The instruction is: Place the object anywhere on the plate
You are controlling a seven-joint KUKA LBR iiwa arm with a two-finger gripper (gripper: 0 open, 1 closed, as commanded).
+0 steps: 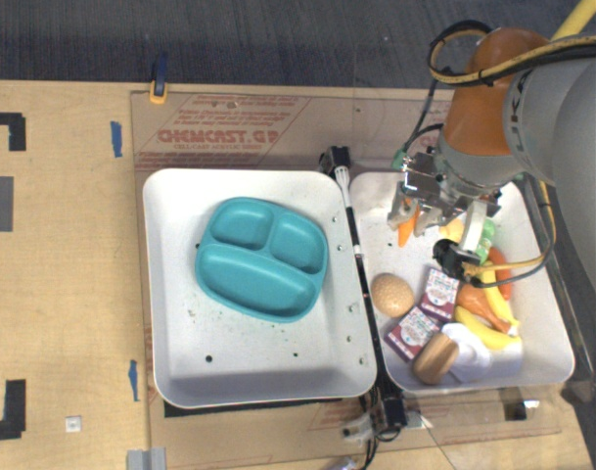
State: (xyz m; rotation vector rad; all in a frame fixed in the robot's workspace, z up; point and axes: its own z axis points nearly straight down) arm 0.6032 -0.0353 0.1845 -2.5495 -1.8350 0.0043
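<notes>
Plate [262,258] in left white bin [170,360]

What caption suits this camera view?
Gripper over the right bin of toy food; teal plate waits in the left bin.

A teal three-compartment plate [261,258] lies in the left bin [170,351]. The end effector [415,215] hangs over the right bin [547,355] beside a small orange carrot [405,231] — toy foods crowd below.
</notes>
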